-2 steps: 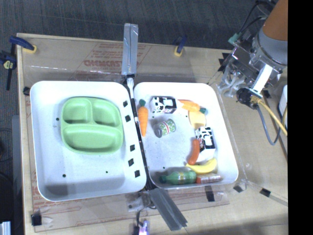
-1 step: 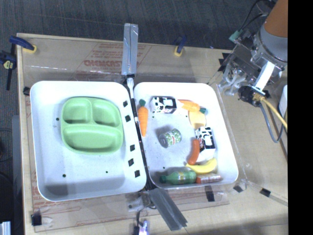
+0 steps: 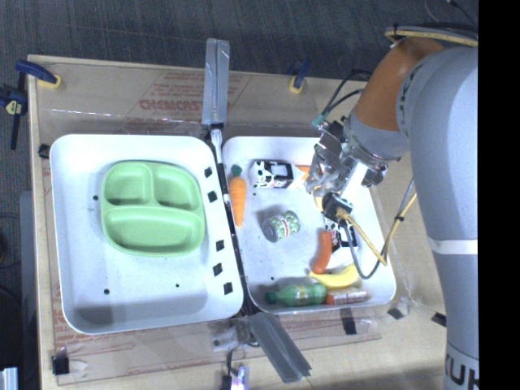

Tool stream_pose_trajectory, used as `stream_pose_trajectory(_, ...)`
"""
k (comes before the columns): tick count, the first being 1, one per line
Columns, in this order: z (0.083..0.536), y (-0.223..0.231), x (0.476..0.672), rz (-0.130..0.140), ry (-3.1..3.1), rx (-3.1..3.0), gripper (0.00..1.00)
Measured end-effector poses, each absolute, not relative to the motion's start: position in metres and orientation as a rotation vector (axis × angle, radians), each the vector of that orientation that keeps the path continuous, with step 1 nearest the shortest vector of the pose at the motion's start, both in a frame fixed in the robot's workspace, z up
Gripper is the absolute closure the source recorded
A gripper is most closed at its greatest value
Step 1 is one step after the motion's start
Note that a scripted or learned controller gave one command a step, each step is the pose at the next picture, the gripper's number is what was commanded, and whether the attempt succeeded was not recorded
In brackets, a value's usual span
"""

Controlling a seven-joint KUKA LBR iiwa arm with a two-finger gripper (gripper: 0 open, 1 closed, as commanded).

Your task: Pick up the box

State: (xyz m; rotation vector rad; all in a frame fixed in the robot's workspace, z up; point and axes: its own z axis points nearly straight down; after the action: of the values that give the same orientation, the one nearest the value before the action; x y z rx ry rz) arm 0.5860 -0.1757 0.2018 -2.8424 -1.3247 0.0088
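The gripper (image 3: 319, 179) is being held just right of the black-and-white box (image 3: 270, 174); whether the claw is spread cannot be told.

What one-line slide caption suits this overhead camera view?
Hand over the right bin, near the black-and-white box; green tray in the left bin.

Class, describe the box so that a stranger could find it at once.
Start at the right-hand white bin, along its far wall. The box lies there, right of the orange carrot. It alone is patched black and white, like cowhide.
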Motion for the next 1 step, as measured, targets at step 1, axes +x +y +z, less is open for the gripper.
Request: stream_pose_trajectory(1,0.3664,-0.1827,0.6274,0.003,-0.980,-2.982,1.00)
